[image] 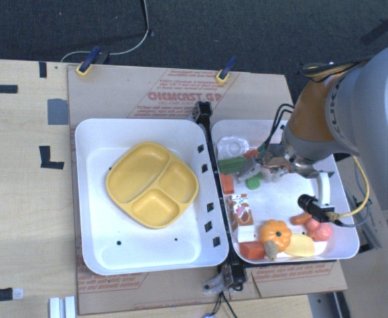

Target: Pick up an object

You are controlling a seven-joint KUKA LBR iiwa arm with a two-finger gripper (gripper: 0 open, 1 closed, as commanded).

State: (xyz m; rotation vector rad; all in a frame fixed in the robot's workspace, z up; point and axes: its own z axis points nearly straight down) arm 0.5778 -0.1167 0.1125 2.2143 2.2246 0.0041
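Note:
The right bin holds several small toy foods. Along its front lie an orange pumpkin-like piece, a yellow piece, a pink piece and a red block. A printed packet lies by the left wall, with a clear cup and a green piece at the back left. My gripper is low in the back left of this bin, right beside the green piece and above a small green bit. I cannot tell if it touches either.
A yellow divided plate lies in the left bin. The grey arm with its orange band and cable cover the right bin's back right. Two clamps hold the cardboard base at the back.

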